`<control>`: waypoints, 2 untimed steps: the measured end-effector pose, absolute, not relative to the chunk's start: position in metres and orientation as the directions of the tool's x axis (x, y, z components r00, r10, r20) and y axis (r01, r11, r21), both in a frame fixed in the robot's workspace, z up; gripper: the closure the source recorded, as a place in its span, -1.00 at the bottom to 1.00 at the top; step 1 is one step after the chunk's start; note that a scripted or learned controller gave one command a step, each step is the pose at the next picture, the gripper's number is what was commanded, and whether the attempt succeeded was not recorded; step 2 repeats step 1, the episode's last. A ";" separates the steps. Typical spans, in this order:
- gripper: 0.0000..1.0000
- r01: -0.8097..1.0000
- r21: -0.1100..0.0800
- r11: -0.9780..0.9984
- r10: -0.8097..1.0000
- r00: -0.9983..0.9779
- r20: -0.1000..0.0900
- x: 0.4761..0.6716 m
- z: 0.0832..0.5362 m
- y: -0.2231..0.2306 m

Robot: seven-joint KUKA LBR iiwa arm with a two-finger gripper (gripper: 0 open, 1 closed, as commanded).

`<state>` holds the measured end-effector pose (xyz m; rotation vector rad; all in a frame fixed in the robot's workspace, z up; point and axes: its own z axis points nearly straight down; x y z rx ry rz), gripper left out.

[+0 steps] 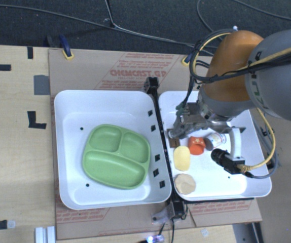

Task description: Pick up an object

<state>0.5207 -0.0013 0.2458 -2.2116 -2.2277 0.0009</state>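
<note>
Two white bins [64,135] on brown cardboard. Grey claw [186,130] low over right bin's left edge, grip can't tell. Small red round toy [196,146] just beside, toward near edge.

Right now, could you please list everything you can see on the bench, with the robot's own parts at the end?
Shallow white plastic bins: two, white, side by side on the bench.
Green divided plastic plate: one, green, lying flat in the left bin.
Small red-orange toy: one, red-orange, in the right bin just below the gripper.
Pale yellow rounded object: one, yellow, in the right bin near its left wall, left of the red-orange toy.
Beige round object: one, beige, in the right bin's front left corner, below the yellow one.
Brown printed cardboard sheet: one, brown, under both bins.
Black cables: several, black, on the dark floor behind the bench.
Robot arm: one, grey with orange band, over the right bin.
Gripper: one, metallic grey, low over the right bin.
</note>
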 end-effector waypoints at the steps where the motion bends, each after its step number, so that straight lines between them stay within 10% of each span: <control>1: 1.00 1.000 -0.004 0.007 1.000 -0.007 0.001 0.511 0.229 0.056; 2: 1.00 1.000 -0.004 0.007 1.000 -0.007 0.001 0.511 0.229 0.056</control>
